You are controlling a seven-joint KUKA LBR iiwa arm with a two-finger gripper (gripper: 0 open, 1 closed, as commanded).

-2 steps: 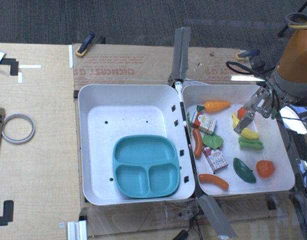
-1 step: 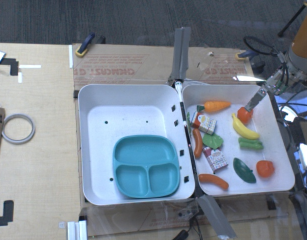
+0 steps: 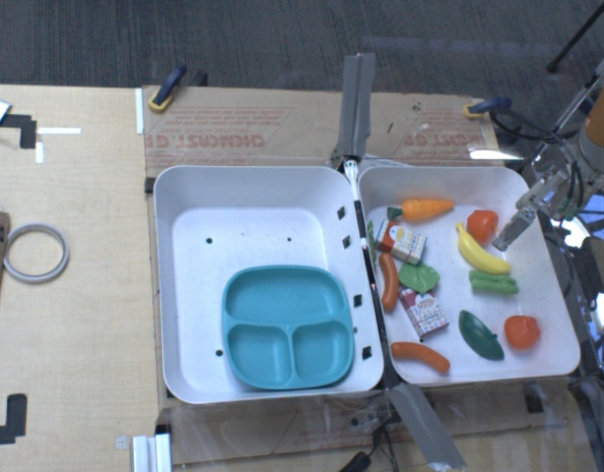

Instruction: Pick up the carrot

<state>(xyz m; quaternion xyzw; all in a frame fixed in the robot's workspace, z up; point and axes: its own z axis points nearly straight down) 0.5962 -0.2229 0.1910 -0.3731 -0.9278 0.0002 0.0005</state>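
Carrot [image 3: 426, 206] lies on its side near the back wall of the right bin [image 3: 568, 347], orange body with a small green tuft pointing toward the divider, and it sits to the far side of the gripper [image 3: 513, 229], a little beyond the red tomato-like piece [image 3: 482, 224] and the banana [image 3: 480, 252] that lie between tool and target. The scatter looks random, as bin contents dumped for picking tend to be: a small juice carton [image 3: 406, 244], a sausage [image 3: 388, 281], a green leaf [image 3: 418, 277], a second carton [image 3: 426, 315], another sausage [image 3: 419, 357], a dark green pepper-like piece [image 3: 480, 334], a green bean pod [image 3: 493, 283] and an orange fruit [image 3: 521, 331] all lie loose on the white floor, none stacked on the carrot, so its top seems free for a grasp. The gripper hangs low at the bin's near wall, angled down toward the tomato-like piece; whether its tips are apart or together I cannot tell, and nothing is visibly caught in it. Farther off, past the divider, the left bin [image 3: 184, 264] holds a teal divided plate [image 3: 286, 324]. My judgement is that the reach toward the carrot is not yet made.
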